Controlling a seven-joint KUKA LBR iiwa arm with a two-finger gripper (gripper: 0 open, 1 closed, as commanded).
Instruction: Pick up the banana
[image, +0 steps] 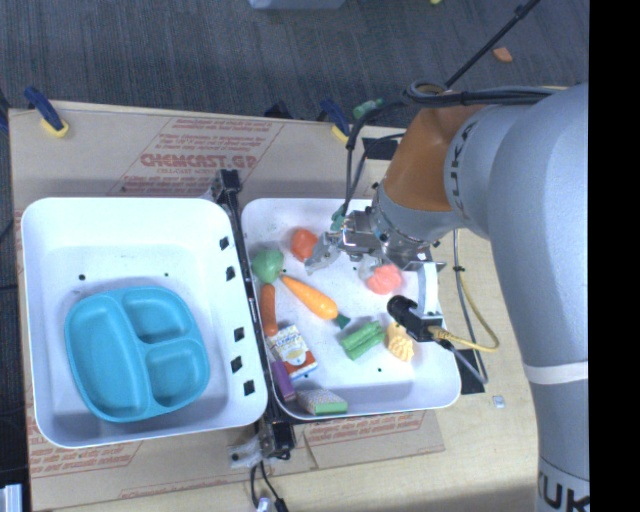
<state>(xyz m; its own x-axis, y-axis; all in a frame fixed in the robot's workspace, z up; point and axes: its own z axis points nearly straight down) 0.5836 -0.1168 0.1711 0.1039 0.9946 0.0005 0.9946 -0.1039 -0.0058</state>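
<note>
The arm comes in from the right and its gripper (338, 246) hangs low over the back of the right bin (430, 390), squeezed between a tomato (303, 242) and a pink lump (384, 279). Whether the jaws are parted or clenched can't be told from this angle, and no item is seen caught in them. The one yellow piece, most likely the banana (401, 347), lies toward the bin's front right, just beside a green vegetable (362, 338) and well apart from the gripper. A carrot (308, 297) lies slantwise between the two. So the grab looks not yet begun: the gripper probably has to shift forward and drop there, and that green neighbour sits close enough to get nudged. The left bin (120, 250) just holds a blue tray (135, 350), out of the way
</note>
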